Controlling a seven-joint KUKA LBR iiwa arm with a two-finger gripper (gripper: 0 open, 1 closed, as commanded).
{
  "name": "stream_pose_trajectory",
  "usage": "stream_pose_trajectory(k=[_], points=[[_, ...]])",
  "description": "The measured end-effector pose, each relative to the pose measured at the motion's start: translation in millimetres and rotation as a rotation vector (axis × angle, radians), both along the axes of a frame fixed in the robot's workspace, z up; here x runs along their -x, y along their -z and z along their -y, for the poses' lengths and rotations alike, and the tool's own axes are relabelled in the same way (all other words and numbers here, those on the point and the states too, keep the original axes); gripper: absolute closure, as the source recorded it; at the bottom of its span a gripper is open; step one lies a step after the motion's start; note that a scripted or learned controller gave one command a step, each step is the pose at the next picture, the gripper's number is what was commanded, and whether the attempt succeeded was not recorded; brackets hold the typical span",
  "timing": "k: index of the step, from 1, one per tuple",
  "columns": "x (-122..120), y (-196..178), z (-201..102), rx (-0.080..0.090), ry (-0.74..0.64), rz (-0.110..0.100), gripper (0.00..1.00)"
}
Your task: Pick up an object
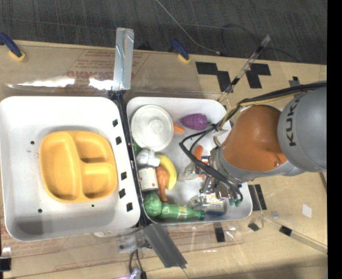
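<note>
The claw (213, 197), whose state cannot be told, is seen low in the right bin (241, 106), where the green bottle (174, 212) lies just to its left, long axis pointing toward it.

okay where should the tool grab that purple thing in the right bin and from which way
Probably across the narrow middle of the purple thing, coming straight down. It lies flat and long left to right, with bare floor in front; the white bowl sits close on its left, so closing front to back seems safest.

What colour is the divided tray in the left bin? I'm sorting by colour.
Yellow: the divided tray shows plainly in the camera view.
</note>
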State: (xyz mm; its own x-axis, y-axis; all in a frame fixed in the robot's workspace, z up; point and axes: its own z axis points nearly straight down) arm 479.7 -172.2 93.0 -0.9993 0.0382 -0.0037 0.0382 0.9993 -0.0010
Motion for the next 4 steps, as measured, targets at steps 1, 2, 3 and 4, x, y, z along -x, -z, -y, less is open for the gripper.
stream_pose_trajectory(k=[1, 2, 3, 4], points=[[-25, 1, -23, -0.001, -0.104, -0.003, 0.00], [-13, 0, -49, 0.001, 0.061, 0.005, 0.00], [-6, -4, -47, 0.003, 0.073, 0.026, 0.00], [-11, 0, -80, 0.001, 0.221, 0.006, 0.00]])
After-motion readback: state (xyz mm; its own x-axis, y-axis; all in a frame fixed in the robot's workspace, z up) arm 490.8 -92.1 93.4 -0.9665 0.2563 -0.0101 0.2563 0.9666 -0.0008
